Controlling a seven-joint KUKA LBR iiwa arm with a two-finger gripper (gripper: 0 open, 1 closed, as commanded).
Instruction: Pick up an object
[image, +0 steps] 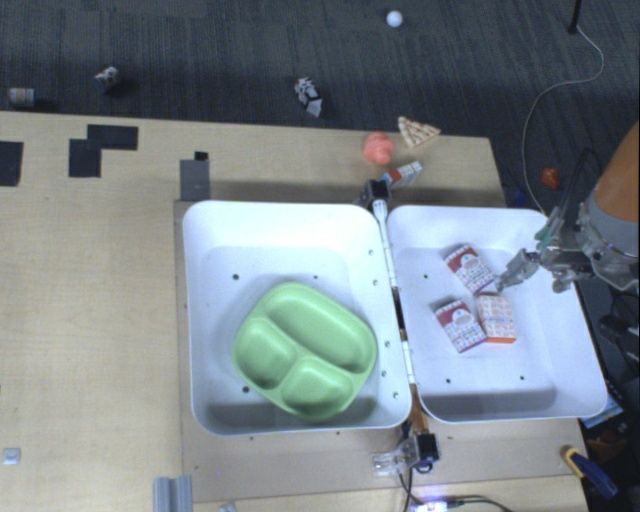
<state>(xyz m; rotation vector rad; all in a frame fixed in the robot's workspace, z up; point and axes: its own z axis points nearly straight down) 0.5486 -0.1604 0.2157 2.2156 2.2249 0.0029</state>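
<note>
Half the grey arm (612, 215) is cut off; its gripper's (518, 270) state is unclear above three red-and-white packets (470, 268).

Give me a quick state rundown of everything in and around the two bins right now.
green divided plate: right side up, lying in the left bin.
three small red-and-white packets: lying flat in the right bin, none lifted.
gripper: low over the right bin, beside the packets, nothing visibly held.
pink ball: resting on the bench behind the bins.
</note>
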